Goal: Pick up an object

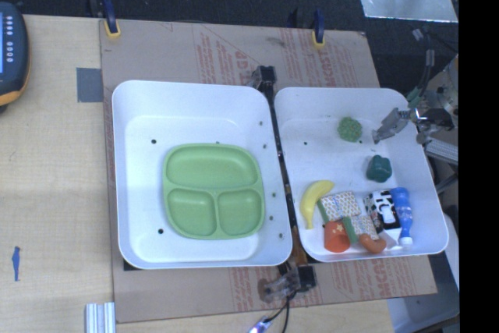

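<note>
The right white bin (312, 109) holds the loose objects. A light green knobbly ball (350, 129) lies near its back, and a dark teal lump (379, 167) sits in front of that. Along the front lie a yellow banana (315, 199), a patterned packet (343, 207), a red tomato-like piece (336, 238), an orange piece (373, 243), a black-and-white item (382, 208) and a blue bottle (401, 216). My gripper (388, 125) reaches in over the bin's right rim, just right of the green ball and above the teal lump. Nothing shows in its grasp.
The left white bin (136, 168) holds a green divided plate (212, 189). Blue clamps (111, 18) pin the cardboard sheet at the back. A dark device (12, 51) sits at the far left of the bench.
</note>
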`<state>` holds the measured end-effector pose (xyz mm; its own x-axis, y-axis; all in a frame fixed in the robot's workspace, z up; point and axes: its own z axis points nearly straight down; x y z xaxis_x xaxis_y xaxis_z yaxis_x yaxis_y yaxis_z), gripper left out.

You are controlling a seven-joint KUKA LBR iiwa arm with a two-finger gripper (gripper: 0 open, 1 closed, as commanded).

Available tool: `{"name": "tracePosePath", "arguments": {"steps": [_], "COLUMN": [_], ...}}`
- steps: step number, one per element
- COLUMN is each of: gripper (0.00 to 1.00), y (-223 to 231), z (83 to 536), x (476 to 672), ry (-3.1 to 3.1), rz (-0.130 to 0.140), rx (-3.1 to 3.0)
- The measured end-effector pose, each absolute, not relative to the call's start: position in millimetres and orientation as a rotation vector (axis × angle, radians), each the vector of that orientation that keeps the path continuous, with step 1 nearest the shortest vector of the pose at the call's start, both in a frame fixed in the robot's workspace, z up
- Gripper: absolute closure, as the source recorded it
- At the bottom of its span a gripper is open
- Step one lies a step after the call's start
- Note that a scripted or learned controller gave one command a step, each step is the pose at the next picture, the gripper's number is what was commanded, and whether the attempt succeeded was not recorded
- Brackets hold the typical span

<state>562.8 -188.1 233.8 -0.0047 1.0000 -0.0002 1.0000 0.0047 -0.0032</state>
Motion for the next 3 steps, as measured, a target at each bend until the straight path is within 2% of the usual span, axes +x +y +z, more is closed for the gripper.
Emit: {"name": "tracePosePath", "arguments": {"steps": [1, 2, 3], "gripper": [0.00, 0.00, 1.00], "y": [-191, -183, -185], "z": [146, 89, 102], "x": [543.5, 572.8, 572.3], "ry": [-2.221, -2.226, -2.227], "rz": [0.010, 0.006, 0.007], "rx": [-2.209, -2.210, -2.211]}}
